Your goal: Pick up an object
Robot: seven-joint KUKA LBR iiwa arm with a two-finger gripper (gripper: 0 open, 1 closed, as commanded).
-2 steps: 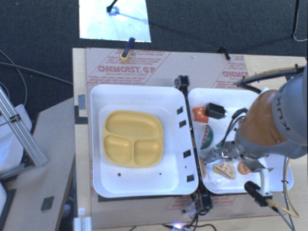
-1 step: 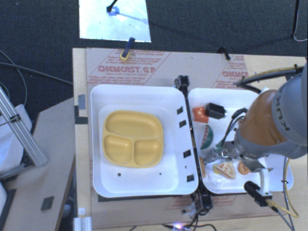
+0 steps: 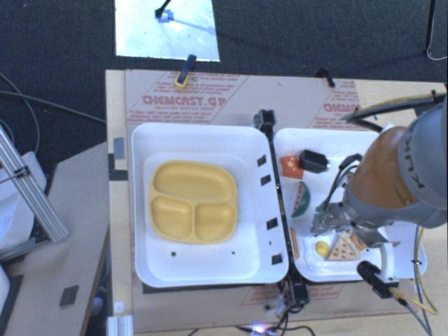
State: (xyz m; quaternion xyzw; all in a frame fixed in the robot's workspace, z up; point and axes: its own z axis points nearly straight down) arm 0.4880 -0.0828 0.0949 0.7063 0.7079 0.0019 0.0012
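We place the gripper (image 3: 334, 224) low over the right bin (image 3: 288, 187), its tip sunk under the grey wrist and orange band of the arm (image 3: 392, 180). Whether the jaws stand apart or together we cannot tell; the wrist covers them, and nothing is visibly held.

Just below the jaws lies a pizza slice (image 3: 341, 248), and beside it, toward the divider, a small yellow piece (image 3: 321, 247). Both look close enough to be the candidate object. A watermelon slice (image 3: 302, 199) lies a little away from the jaws on the divider side and farther up the bin. A red block (image 3: 291, 166) and a black block (image 3: 313, 161) sit well beyond that, at the bin's far end.

Our judgement: the step in hand is the final descent and close.

- Centre the jaws over one item only; the pizza slice and the yellow piece lie near each other, so a stray finger could push one aside.
- The pizza slice looks flat, so go low, nearly to the bin floor.
- Lift straight up and check for the object before moving off.

The left bin (image 3: 140, 187), well away from the jaws, holds a yellow divided plate (image 3: 193, 200).
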